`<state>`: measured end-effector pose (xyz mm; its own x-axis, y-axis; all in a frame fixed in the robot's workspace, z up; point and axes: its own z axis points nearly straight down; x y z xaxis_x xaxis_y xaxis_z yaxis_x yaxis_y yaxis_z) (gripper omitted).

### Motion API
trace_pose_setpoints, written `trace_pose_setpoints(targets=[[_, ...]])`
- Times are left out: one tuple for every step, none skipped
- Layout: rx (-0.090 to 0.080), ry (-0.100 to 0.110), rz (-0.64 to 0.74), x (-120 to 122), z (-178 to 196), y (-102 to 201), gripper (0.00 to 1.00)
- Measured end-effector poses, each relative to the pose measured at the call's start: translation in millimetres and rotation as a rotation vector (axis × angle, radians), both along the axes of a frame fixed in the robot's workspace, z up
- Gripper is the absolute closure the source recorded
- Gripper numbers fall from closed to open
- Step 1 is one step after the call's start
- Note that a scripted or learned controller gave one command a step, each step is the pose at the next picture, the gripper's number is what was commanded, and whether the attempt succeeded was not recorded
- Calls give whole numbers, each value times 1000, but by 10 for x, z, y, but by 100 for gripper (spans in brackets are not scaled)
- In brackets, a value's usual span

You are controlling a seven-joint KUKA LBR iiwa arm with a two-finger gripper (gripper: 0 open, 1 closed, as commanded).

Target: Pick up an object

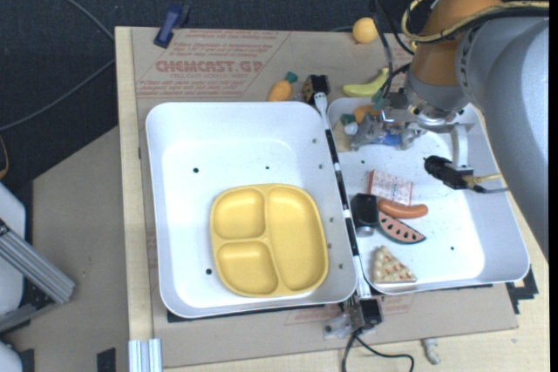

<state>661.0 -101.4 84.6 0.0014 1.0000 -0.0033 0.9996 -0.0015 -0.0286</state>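
The grey arm reached in over the right bin, beside the left bin that held a yellow divided plate. The gripper hung low at the right bin's far corner among small clutter; whether it was wide or closed could not be told. The step looked like reaching for a pick. 4 candidates lay nearer: a red-white packet, hot dog, watermelon slice, waffle wedge. The next move would need a descent centred on 1 item.
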Motion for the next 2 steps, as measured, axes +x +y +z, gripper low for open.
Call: trace_pose_setpoints(targets=[[3, -27, 1, -394, 99, -527, 0], [4, -27, 0, -1406, -5, -138, 0]])
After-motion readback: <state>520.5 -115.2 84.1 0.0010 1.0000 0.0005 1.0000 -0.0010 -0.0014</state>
